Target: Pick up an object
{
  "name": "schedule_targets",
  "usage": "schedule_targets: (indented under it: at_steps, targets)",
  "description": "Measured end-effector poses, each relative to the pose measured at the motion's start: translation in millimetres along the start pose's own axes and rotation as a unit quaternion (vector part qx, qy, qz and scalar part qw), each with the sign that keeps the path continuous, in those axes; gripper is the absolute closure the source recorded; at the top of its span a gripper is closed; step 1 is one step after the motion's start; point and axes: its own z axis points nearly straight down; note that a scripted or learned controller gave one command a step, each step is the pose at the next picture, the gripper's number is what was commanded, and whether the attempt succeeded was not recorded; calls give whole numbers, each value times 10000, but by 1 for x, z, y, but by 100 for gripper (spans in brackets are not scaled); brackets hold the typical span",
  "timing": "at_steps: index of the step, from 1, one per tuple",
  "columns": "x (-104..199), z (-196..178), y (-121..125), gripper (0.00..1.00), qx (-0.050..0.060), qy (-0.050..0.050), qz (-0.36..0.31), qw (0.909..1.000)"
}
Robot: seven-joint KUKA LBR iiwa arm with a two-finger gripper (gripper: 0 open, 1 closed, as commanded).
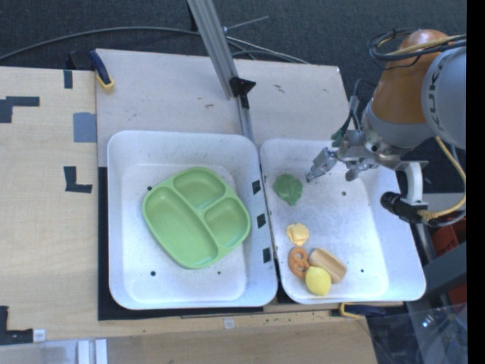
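Observation:
In the right bin (394, 275) lie a green leafy item (288, 189), a small yellow piece (298, 234), an orange pretzel-like ring (298, 261), a tan bread-like block (327, 262) and a yellow lemon (318, 281). My gripper (333, 168) hangs over the upper part of the right bin, to the right of the green item and apart from it. Its two fingers (318, 167) are spread with nothing between them.
The left bin (129, 279) holds a green divided plate (197, 216). A grey metal pole (216, 36) slants in from the top to the bins' shared edge. Cables run across the dark floor behind the bench.

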Motion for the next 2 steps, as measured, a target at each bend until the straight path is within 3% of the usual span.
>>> schedule_targets:
  at_steps: [1, 2]
  targets:
    - [0, 0, 0, 0, -1, 0, 1, 10000]
    - [-3, 60, 6, 0, 23, -8, 7, 10000]
